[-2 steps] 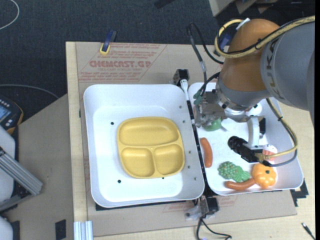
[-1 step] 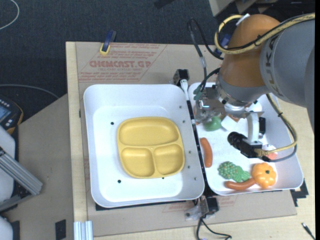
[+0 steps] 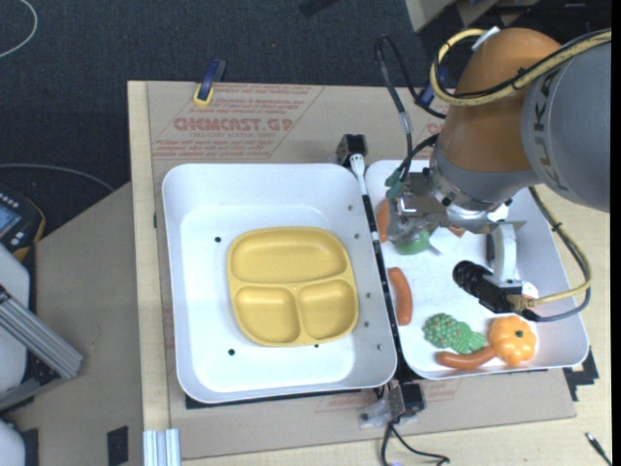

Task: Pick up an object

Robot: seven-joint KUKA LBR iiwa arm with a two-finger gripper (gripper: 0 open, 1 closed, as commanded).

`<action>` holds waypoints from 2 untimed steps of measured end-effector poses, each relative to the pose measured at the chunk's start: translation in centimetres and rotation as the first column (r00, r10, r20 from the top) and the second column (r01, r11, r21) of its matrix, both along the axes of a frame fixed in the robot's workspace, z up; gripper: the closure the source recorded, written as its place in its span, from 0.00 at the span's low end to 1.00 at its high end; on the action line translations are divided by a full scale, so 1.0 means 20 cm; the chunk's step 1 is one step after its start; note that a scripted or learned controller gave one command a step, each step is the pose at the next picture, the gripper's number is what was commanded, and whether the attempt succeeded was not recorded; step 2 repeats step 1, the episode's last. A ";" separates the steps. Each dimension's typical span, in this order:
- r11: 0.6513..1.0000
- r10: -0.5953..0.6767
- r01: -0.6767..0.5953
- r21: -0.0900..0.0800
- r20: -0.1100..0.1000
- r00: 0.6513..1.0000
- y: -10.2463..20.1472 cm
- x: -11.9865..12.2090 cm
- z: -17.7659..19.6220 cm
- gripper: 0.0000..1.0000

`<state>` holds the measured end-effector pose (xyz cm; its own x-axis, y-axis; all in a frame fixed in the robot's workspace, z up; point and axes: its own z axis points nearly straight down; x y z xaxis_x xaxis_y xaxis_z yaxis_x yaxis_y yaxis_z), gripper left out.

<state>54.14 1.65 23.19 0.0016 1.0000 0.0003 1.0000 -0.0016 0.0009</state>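
Observation:
My gripper (image 3: 418, 219) is low in the back left part of the right bin (image 3: 558, 260), right over a green object (image 3: 417, 242) that is partly hidden beneath it. An orange piece (image 3: 383, 220) lies just left of it against the bin wall. Nearer the front lie a reddish sausage (image 3: 400, 294), a green broccoli-like piece (image 3: 452, 333), an orange pepper (image 3: 513, 341) and a thin orange carrot-like piece (image 3: 468, 360). Whether the green object is gripped is hidden by the wrist.
The left bin (image 3: 189, 260) holds a yellow divided plate (image 3: 291, 285). The arm's big orange and grey body (image 3: 524, 95) overhangs the right bin's back. A black and white clip (image 3: 351, 150) sits at the bins' back junction.

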 end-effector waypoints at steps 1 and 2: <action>1.000 0.001 -0.001 -0.001 -0.004 1.000 0.00 0.05 -0.09 1.00; 1.000 0.001 -0.001 -0.001 -0.004 1.000 0.00 0.05 -0.09 1.00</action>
